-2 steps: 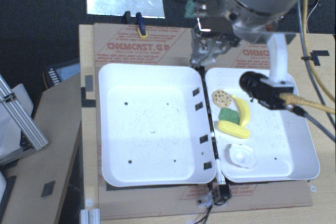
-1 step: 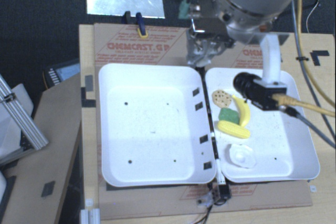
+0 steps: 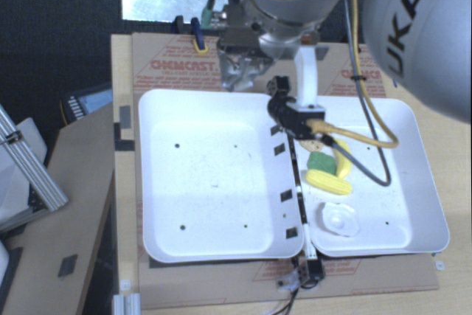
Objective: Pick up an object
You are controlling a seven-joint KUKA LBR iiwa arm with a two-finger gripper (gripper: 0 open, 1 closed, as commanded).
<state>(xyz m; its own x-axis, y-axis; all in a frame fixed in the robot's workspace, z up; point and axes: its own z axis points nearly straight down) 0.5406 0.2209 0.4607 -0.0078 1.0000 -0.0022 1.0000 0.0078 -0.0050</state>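
My gripper (image 3: 237, 76) hangs below the grey wrist and orange band, over the far rim of the left bin (image 3: 166, 232). It is apart from every object. In the right bin (image 3: 413, 181), close to the divider, lie a yellow ridged piece (image 3: 328, 182), a green block (image 3: 321, 161) just behind it, and a second yellow piece (image 3: 342, 161) curving beside the green one. A small clear-white round object (image 3: 338, 220) rests nearer the front. Nothing shows in the gripper.
A black cable bracket (image 3: 290, 118) with a yellow hose (image 3: 365, 138) and grey cable hangs over the divider, right behind the objects. The arm's big grey body (image 3: 417, 26) fills the upper right. A blue clamp (image 3: 196, 32) sits behind the bins.
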